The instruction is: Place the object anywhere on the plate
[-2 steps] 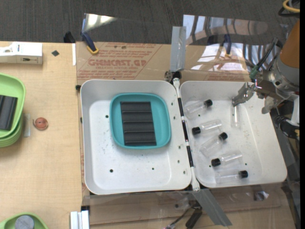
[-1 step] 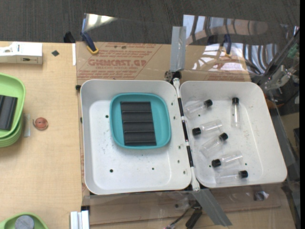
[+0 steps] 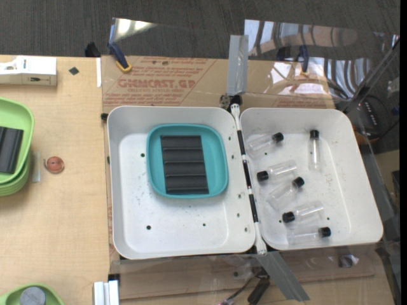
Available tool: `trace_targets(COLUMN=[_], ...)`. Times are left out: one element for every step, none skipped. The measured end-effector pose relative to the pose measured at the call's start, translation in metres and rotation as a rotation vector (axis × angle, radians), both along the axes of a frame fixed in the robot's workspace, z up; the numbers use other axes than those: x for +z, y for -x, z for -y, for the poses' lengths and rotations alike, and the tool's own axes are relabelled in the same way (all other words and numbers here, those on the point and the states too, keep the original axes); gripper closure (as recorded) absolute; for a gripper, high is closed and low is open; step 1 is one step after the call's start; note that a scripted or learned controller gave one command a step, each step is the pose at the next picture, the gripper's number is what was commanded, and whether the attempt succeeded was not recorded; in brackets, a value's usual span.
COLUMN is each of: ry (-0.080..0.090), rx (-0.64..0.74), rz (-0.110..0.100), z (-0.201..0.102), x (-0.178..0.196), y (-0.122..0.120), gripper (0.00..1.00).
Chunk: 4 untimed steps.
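A teal plate with a dark ribbed insert lies in the left white bin, toward its upper middle. In the right white bin lie several clear plastic vials with black caps: one near the top left, one upright-lying at the top, one in the middle, one beside it, and two near the bottom.
Cardboard backs the bins, with clear panels behind the right one. On the wooden bench at left stand a green tray, a small orange disc and a white box.
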State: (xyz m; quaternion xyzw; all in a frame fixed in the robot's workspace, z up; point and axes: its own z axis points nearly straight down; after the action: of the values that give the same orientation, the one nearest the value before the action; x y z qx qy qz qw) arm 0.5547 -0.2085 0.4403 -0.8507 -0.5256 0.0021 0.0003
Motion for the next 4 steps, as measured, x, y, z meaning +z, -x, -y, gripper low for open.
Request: trace_targets(ry=[0.000, 0.001, 0.001, 0.001], rx=[-0.105, -0.246, -0.342, -0.480], rz=[0.000, 0.000, 0.000, -0.003], z=[0.003, 0.003, 0.007, 0.008], x=[0.000, 0.000, -0.001, -0.001], y=[-0.003, -0.009, -0.021, -0.011], gripper=[0.00, 0.00, 0.00, 0.00])
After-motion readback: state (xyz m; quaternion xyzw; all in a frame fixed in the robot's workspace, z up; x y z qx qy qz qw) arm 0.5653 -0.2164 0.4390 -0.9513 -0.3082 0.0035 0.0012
